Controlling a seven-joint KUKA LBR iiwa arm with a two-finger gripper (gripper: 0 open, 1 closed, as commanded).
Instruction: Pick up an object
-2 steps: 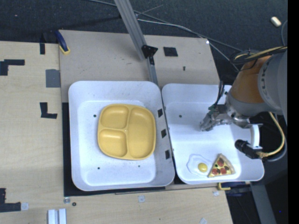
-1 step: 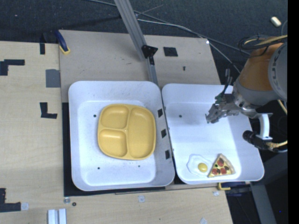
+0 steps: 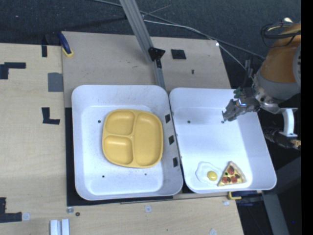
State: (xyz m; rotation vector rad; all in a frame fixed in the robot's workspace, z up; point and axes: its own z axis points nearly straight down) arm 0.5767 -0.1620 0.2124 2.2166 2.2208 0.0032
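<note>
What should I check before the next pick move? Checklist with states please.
1. Targets in view: fried egg toy and pizza slice toy lie in the right bin, near corner. ok
2. Targets separated: they lie close together; a gap cannot be made out. cannot tell
3. End effector over a target: it sits above the bin's far right area, away from both. not ok
4. End effector carrying nothing: nothing visible at its tip. ok
5. Yellow divided plate clear of path: in the left bin. ok
</note>
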